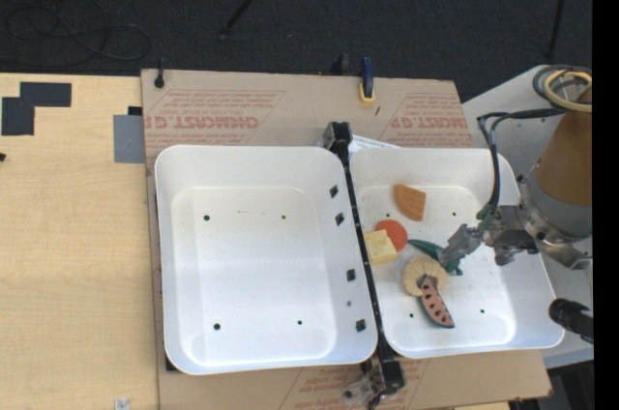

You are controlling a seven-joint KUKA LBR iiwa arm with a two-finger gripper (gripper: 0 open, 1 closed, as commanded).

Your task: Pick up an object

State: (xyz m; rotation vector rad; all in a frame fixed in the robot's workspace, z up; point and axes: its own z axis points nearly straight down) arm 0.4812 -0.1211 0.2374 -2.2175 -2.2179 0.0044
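— Where the pincer dips into the right white plastic bin, what lies nearest?
— A teal-green curved piece, touching its tip; whether it grips, I cannot tell.
— And beyond?
— Just left, a round beige slice, watermelon wedge, yellow block, red disc; an orange wedge farther up.

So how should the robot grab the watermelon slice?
Come straight down and pinch the watermelon slice across its narrow width, near the middle. It lies flat and long in the right bin; its upper end touches the round tan piece, so the lower half is probably freer.
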